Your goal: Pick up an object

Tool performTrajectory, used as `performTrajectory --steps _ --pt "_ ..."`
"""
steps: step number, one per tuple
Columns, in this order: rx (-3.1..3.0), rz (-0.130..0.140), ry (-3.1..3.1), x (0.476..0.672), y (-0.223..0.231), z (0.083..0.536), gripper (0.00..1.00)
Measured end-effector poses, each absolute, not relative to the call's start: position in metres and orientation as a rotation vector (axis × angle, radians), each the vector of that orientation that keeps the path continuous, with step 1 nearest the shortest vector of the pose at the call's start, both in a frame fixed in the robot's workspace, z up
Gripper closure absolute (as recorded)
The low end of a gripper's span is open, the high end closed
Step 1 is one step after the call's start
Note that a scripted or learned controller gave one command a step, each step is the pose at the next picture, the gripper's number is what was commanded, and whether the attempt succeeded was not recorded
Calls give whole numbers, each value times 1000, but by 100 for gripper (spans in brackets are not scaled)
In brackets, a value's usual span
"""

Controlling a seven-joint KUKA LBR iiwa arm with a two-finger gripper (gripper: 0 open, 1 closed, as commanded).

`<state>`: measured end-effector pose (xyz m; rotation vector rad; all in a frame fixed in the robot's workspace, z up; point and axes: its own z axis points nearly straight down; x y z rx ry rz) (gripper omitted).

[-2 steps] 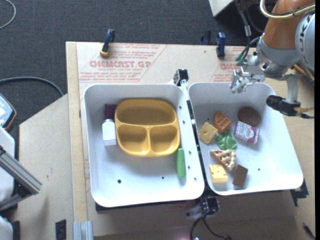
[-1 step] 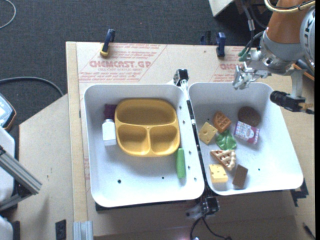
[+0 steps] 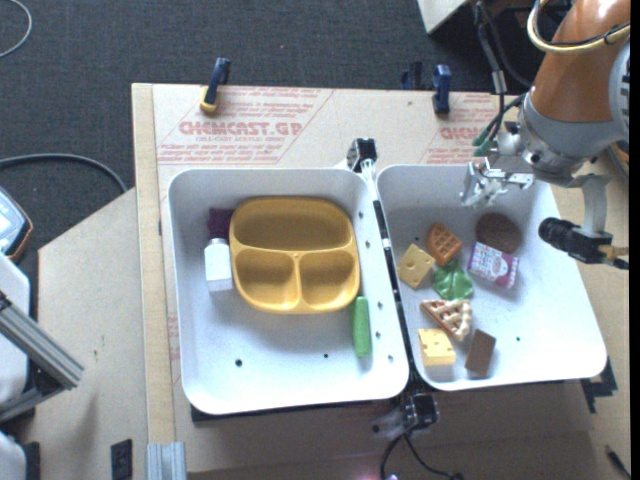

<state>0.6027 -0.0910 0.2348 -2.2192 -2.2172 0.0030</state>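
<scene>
Waffle [image 3: 444, 241] tilted diagonally, gripper [image 3: 484, 190] just above-right

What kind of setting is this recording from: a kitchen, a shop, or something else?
Most likely a robotics lab bench, not a kitchen. Two shallow white bins sit on a board held by clamps, toy food such as a waffle fills one bin, and cables trail across dark carpet.

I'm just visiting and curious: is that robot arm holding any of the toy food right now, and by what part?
Nothing is held. The gripper hangs above the right bin, with no item between its jaws; the brown cookie lies just below it.
</scene>
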Motion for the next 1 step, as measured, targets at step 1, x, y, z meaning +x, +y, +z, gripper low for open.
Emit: performTrajectory --steps 1 --pt "-2219 5 -2215 548 -72 222 100"
